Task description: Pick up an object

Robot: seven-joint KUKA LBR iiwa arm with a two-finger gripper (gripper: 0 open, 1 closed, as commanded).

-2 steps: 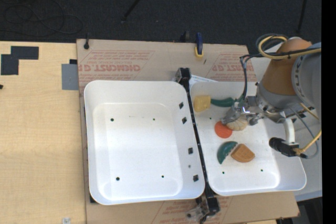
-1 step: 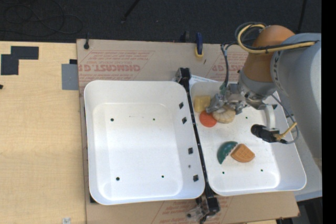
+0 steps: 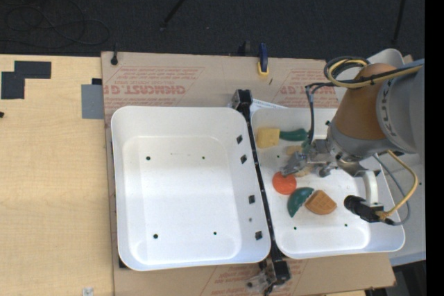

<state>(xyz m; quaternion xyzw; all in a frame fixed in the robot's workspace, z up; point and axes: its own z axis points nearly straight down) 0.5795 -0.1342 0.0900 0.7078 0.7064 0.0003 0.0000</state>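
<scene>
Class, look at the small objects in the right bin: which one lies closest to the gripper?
The red-orange round piece, just below the gripper. The yellow block, teal wedge and tan piece lie farther off.

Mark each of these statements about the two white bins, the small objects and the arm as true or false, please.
1. The small objects lie in the right bin. True.
2. The orange-red round object lies in the left bin. False: it lies in the right bin, close to the divider.
3. The gripper is above the right bin. True.
4. The yellow block lies nearer the camera than the tan wedge. False: the yellow block is farther back in the bin.
5. The teal piece touches the tan wedge. True, as far as the view shows.
</scene>
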